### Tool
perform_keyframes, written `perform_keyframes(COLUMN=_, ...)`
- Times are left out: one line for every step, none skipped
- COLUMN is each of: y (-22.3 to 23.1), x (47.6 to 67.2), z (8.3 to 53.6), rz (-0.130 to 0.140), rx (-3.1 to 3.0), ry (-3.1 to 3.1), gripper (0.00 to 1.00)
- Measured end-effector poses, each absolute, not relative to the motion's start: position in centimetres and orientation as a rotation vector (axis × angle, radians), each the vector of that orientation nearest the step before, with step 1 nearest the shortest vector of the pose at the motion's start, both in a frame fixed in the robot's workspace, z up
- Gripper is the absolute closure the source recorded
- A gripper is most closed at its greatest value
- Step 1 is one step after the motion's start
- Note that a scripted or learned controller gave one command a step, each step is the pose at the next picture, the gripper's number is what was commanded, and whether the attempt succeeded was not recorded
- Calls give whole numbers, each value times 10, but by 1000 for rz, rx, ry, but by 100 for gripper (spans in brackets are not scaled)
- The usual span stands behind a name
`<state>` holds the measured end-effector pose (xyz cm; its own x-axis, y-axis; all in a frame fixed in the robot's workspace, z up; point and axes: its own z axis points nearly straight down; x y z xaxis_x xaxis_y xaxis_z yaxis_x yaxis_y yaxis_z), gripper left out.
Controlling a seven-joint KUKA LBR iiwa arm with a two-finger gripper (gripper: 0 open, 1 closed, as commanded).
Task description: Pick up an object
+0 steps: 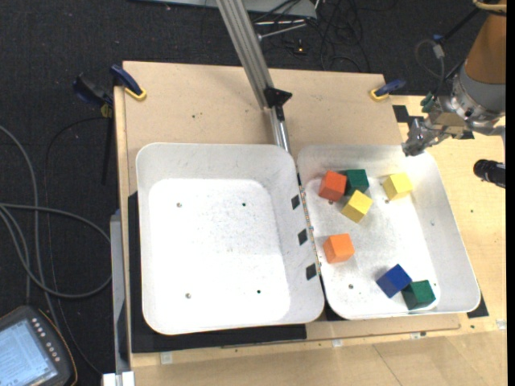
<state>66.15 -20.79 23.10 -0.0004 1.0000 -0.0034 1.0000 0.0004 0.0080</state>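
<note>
Several small cubes lie in the right bin (pixel 451 240). An orange cube (pixel 332 186), a dark green cube (pixel 356 180) and a yellow cube (pixel 356 206) cluster near its back left. Another yellow cube (pixel 396 186) lies to their right. A second orange cube (pixel 339 248) sits near the bin's left wall. A blue cube (pixel 393 281) and a green cube (pixel 419 294) touch at the front right. My gripper (pixel 415 145) hangs above the bin's back right corner, apart from all the cubes, with nothing seen in it.
The left bin (pixel 213 236) stands beside the right one. A slanted metal pole (pixel 245 39) crosses the back of the bench. Blue and yellow clamps (pixel 129 83) (pixel 386 91) sit at the back corners. Cables lie on the floor at left.
</note>
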Motion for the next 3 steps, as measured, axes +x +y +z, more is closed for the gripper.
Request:
perform_keyframes(y=-208, x=663, z=285, rz=6, rx=2213, ry=2218, gripper=100)
perform_keyframes(y=-157, x=640, z=268, rz=0, rx=2216, ry=2230, gripper=100)
perform_keyframes(y=-100, x=613, z=263, rz=0, rx=2216, ry=2231, gripper=100)
